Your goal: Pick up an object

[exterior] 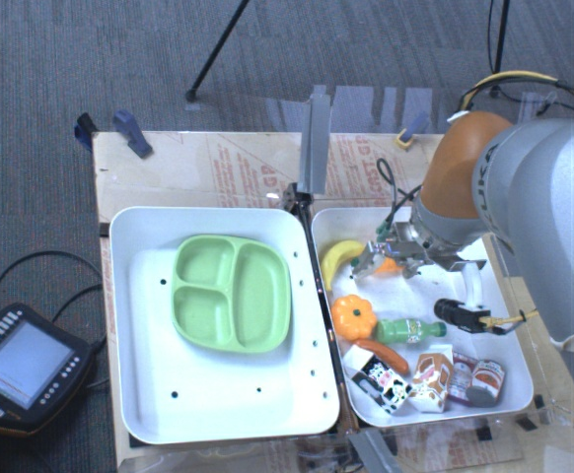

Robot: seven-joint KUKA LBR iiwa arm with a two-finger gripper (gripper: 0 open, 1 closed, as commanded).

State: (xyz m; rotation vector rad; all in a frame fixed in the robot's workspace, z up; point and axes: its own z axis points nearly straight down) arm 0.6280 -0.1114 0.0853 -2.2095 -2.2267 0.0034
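My gripper (391, 256) is low in the right bin (520, 358), near its far left corner. It hovers just right of a yellow banana (337, 257), and a small orange item (389, 263) shows right at its tip. An orange pumpkin (353, 316) lies in front of the banana. A green bottle (410, 330) lies on its side to the pumpkin's right. An orange carrot (386, 356) rests below them. Along the near edge are a cow-patterned carton (384, 383), a small brown and white carton (431, 379) and a dark can (485, 381).
The left bin (149, 363) holds a light green divided plate (233, 292). A black fitting (462, 313) sits at the right bin's right side. A grey post (316, 151) rises behind the bins' shared wall. A handheld controller (23, 363) lies on the floor at left.
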